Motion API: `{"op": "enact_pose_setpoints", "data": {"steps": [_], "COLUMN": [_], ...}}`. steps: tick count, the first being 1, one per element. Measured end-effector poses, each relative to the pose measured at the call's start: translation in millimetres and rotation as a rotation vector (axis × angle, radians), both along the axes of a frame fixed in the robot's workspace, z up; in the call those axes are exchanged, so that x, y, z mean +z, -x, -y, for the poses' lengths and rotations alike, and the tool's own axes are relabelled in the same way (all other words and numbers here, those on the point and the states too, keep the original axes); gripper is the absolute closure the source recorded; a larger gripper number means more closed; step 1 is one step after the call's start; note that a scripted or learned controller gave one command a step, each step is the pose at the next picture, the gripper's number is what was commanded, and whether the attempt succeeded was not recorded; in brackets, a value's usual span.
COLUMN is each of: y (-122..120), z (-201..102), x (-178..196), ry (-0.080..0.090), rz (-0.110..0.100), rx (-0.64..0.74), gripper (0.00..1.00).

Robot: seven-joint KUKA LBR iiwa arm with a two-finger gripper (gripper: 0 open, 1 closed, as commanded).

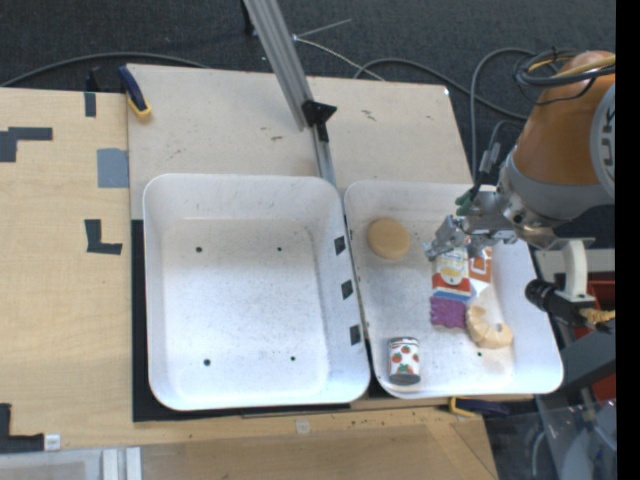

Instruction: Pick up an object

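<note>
The right bin (pixel 400 203) holds several objects. A round tan disc (pixel 388 238) lies near its upper left. A flat red, white and blue carton (pixel 456 273) rests at mid right, with a purple piece (pixel 448 312) just below it and a tan bread-like lump (pixel 490 329) at its lower right. A small red and white can (pixel 404 359) sits near the front rim. My gripper (pixel 452 238) hangs low over the carton's top end, coming in from the right under the orange wrist band. Nothing is visibly held between the fingers.
The left bin (pixel 240 288) lies beside the right one, its divider edge bearing black clips (pixel 346 288). A slanted metal rail (pixel 285 53) crosses the back of the bench. A blue and yellow clamp (pixel 134 92) rests at back left. Cables trail at the far right.
</note>
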State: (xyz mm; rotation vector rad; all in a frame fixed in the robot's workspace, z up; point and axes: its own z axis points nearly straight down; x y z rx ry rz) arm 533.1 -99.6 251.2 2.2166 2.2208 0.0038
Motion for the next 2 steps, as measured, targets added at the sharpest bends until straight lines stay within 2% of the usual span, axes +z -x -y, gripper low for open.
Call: {"op": "enact_pose_setpoints", "data": {"steps": [2], "y": [-12.9], "z": [-114.3], "x": [-27.6], "ry": [-0.002], "rz": [-0.008], "rx": [0.005], "gripper": [1.0]}}
